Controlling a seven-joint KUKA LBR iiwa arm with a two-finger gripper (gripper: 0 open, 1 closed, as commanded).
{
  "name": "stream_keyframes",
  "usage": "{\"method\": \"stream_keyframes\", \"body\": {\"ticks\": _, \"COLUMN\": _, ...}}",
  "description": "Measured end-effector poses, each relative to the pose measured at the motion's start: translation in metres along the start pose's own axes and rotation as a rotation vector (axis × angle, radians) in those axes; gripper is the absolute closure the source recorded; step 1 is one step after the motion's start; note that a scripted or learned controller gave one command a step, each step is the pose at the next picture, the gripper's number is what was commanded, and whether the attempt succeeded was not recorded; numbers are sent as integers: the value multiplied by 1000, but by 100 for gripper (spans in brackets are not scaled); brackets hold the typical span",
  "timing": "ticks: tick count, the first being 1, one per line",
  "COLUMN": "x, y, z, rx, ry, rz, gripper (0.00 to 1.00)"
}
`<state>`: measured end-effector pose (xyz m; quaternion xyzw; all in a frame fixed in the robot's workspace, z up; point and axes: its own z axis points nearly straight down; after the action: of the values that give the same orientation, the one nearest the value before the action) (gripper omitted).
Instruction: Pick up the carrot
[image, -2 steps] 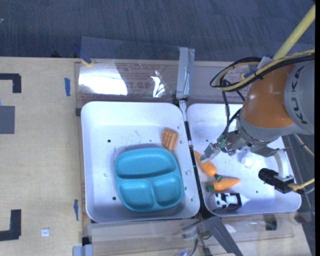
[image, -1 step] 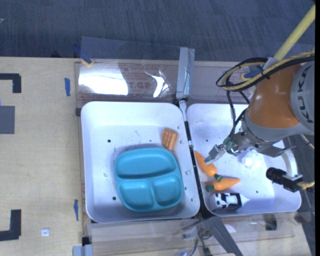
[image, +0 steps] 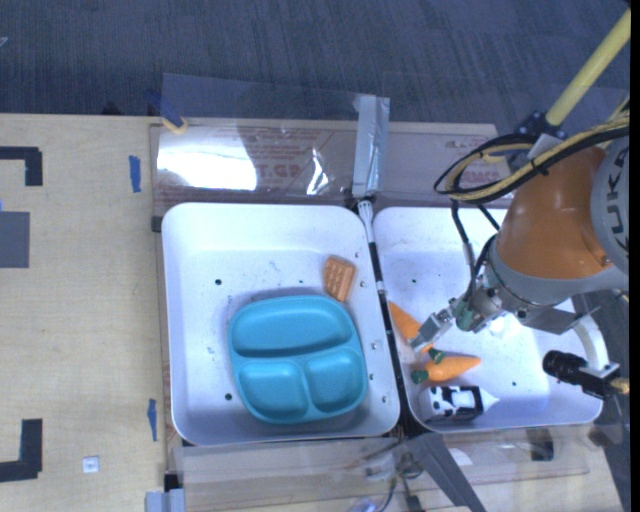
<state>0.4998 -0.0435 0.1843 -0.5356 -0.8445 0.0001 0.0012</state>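
**Hand low over the right bin, carrot just beneath it**

From my seat I see the arm (image: 555, 225) reaching in from the right, its orange band bulking over the right bin (image: 520, 400). The hand (image: 432, 334) hangs low near that bin's left wall, its tip pointing down and to the left. I cannot tell from this slant whether it is open or closed, and I see nothing between its tips.

The carrot (image: 447, 368) lies on the bin floor just below the hand, near it but not in it. It lies roughly crosswise, its green top toward the dividing wall and its orange body running off to the right. Just to the hand's left, close against the wall, sits a second orange piece (image: 403, 321), wedge-shaped; I cannot make out what it is. Farther below the hand, past the carrot, a small black-and-white toy (image: 455, 401) rests near the bin's front edge.

Across the wall, well to the hand's left, the left bin (image: 200, 250) holds a blue divided plate (image: 297, 357), with a tan waffle-like piece (image: 339, 277) just beyond the plate's upper right corner. Both bins sit on the light wooden desk (image: 75, 300).
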Motion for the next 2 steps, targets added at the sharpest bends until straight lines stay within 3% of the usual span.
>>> {"method": "stream_keyframes", "body": {"ticks": 1, "x": -22, "y": 28, "z": -1, "rx": -4, "ry": -5, "rz": -401, "gripper": 0}}
{"method": "stream_keyframes", "body": {"ticks": 2, "x": -47, "y": -18, "z": 74, "rx": 2, "ry": 1, "rz": -216, "gripper": 0}}
